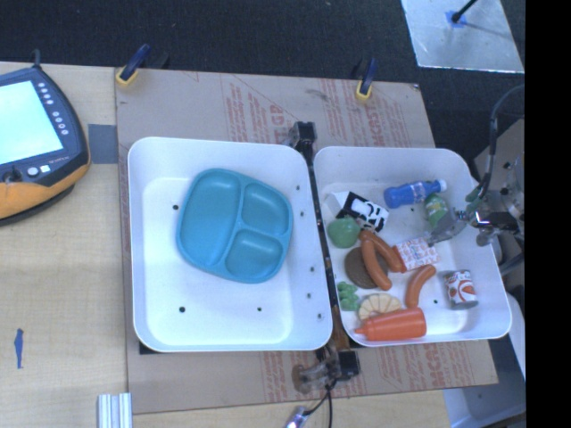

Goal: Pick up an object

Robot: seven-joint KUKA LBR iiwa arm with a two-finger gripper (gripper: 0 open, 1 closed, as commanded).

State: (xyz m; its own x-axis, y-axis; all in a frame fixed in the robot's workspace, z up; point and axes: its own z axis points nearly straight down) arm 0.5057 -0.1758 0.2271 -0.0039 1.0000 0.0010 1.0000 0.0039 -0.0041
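**Lighting and image quality**

Bright, even overhead light. White bins (143,239) near overexposed, walls washing out. Soft, short shadows under bin rims. Glare on the tablet screen (27,127) at the surface's left edge. Overall slightly soft, low resolution; small items blurred.

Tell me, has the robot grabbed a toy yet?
Not yet. Every toy lies in the right bin: the blue bottle, the carrot, the sausages. The end effector sits at that bin's right rim with nothing visibly held. Gripping and lifting are left. The blue divided plate sits untouched.

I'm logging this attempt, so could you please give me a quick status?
Hand low at right bin's far edge. Nothing seen held. Green bottle, blue bottle close beside it.
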